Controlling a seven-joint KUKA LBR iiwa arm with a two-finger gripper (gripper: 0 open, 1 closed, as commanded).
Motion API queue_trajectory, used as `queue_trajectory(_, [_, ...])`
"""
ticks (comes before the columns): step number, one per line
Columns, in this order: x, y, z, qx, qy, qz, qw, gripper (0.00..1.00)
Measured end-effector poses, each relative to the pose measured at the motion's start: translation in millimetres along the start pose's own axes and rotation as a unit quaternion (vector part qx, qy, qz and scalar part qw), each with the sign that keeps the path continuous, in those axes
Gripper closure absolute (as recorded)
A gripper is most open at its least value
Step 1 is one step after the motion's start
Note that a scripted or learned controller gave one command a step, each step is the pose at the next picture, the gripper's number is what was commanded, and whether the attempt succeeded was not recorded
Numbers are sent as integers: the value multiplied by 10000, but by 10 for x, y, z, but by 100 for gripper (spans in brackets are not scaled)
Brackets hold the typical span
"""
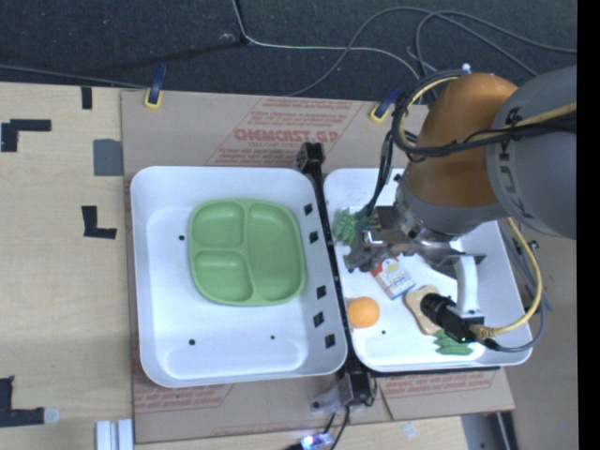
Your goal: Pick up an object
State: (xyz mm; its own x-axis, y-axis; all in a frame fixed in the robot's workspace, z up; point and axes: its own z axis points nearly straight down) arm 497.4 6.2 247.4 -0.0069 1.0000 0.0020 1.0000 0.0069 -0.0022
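Note:
My gripper (367,243) hangs low over the left part of the right bin (375,352), beneath the orange band of the arm. A green leafy item (348,224) lies right beside it on its left, close enough that I cannot tell whether they touch. A small red and white packet (394,276) lies just below and right of the gripper. An orange ball (363,312) rests near the bin's front left. Nothing is visibly held.
The left bin (159,345) holds a green divided plate (247,251). In the right bin a tan piece (419,305), a small green item (455,343) and a white object (466,285) lie at the front right. A black-clipped divider (323,251) separates the bins.

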Motion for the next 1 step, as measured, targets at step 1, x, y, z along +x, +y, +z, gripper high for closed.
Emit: queue_trajectory(1, [541,-18,-34,-1,-3,-1,10000,100])
